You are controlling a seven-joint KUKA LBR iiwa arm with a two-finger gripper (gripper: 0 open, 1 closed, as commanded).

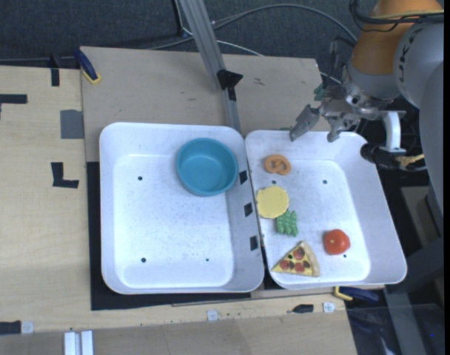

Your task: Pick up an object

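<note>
Risk lies in the reach: the hand (318, 128) hangs spread and holding nothing over the right bin's (373, 198) far rim, and could clip it descending. The nearest target, the pretzel (277, 164), is small and flat, easily pushed aside.

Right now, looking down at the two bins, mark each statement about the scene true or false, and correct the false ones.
1. The blue bowl sits in the left bin. True.
2. The end effector holds the tomato. False: its open fingers grip nothing, and the tomato lies in the right bin.
3. The pizza slice lies near the right bin's front edge. True.
4. The pretzel is inside the bowl. False: it lies in the right bin, near the end effector.
5. The yellow disc lies next to the green item. True.
</note>
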